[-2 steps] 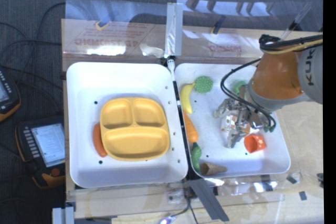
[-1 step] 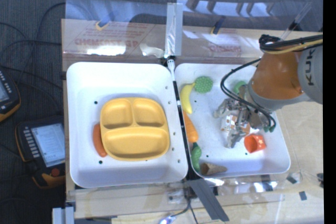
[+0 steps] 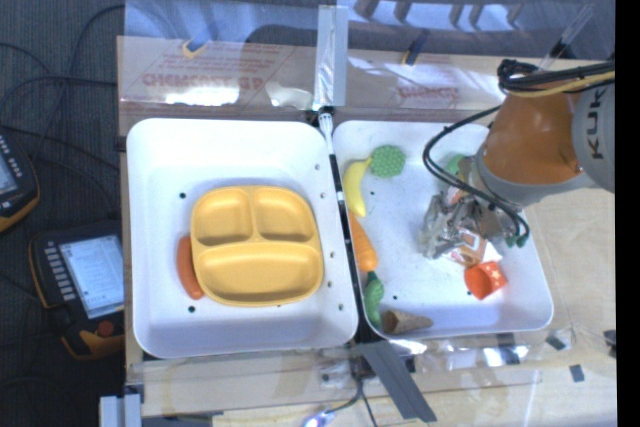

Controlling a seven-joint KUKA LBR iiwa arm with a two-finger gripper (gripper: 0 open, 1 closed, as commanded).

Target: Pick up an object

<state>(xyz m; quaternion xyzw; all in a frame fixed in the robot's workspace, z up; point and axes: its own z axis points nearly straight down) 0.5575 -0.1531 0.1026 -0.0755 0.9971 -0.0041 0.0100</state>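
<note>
My gripper (image 3: 437, 233) reaches down into the right bin (image 3: 530, 315), near its middle, below the arm's orange band (image 3: 533, 140). Just to its right lies a small white and red item (image 3: 468, 250), touching or very close to the gripper. A red block (image 3: 484, 280) sits a little further to the lower right. A green round object (image 3: 388, 161) and a yellow banana (image 3: 355, 187) lie at the bin's upper left. Along the left wall are an orange carrot (image 3: 362, 243) and a green vegetable (image 3: 373, 294). A brown cone (image 3: 405, 321) rests at the front.
The left bin (image 3: 160, 155) holds a yellow divided plate (image 3: 258, 245) with a red sausage (image 3: 185, 267) tucked under its left edge. Black cables (image 3: 450, 140) loop around the wrist. A green piece (image 3: 456, 163) peeks out beside the arm.
</note>
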